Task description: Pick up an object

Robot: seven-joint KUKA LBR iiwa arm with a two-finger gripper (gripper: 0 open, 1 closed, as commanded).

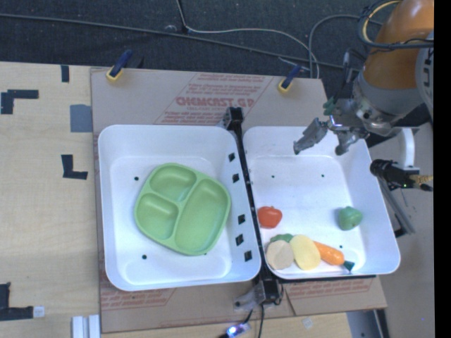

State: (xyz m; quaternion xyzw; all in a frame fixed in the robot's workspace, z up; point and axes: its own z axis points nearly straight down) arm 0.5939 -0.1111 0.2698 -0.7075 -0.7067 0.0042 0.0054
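**Gripper open above the right bin, all objects lying loose**

The left shallow white bin (113,189) holds a light green plastic plate with three compartments (183,208), lying flat near its middle. A black divider strip (244,189) runs between the two bins.

In the right shallow white bin (366,189), a small red tomato-like toy (269,217) sits near the left wall. Along the near wall lie a beige round piece (280,255), a pale yellow oval piece (305,252) touching it, and an orange carrot-shaped toy (329,253) just beside that. A green rounded toy (349,218) rests apart, near the right wall.

The grey two-finger gripper (325,142) hangs over the far edge of the right bin, fingers spread apart with nothing between them, well apart from every toy.
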